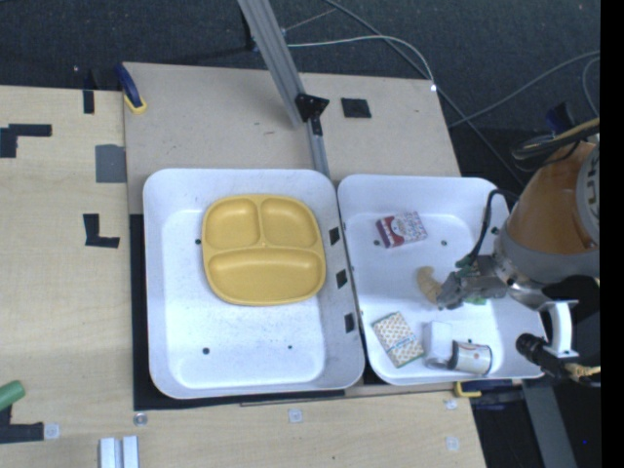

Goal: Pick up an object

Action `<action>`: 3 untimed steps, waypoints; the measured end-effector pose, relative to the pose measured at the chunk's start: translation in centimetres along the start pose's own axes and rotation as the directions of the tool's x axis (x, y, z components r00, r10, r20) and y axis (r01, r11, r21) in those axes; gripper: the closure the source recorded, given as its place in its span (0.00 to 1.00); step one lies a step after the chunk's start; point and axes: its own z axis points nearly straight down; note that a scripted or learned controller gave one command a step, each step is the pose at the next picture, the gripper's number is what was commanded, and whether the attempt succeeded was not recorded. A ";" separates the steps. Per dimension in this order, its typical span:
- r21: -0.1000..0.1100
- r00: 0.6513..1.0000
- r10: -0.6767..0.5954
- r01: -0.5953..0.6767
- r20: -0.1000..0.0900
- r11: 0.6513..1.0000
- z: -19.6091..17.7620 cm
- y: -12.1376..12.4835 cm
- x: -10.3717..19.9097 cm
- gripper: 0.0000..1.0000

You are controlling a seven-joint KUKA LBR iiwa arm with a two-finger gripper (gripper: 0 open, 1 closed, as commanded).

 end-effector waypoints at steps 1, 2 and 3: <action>-0.008 1.000 -0.001 0.001 0.002 1.000 -5.2 0.7 0.9 1.00; -0.008 1.000 0.000 0.000 0.002 1.000 -9.4 0.5 0.8 1.00; -0.007 1.000 0.000 0.000 0.001 1.000 -12.7 0.6 0.9 1.00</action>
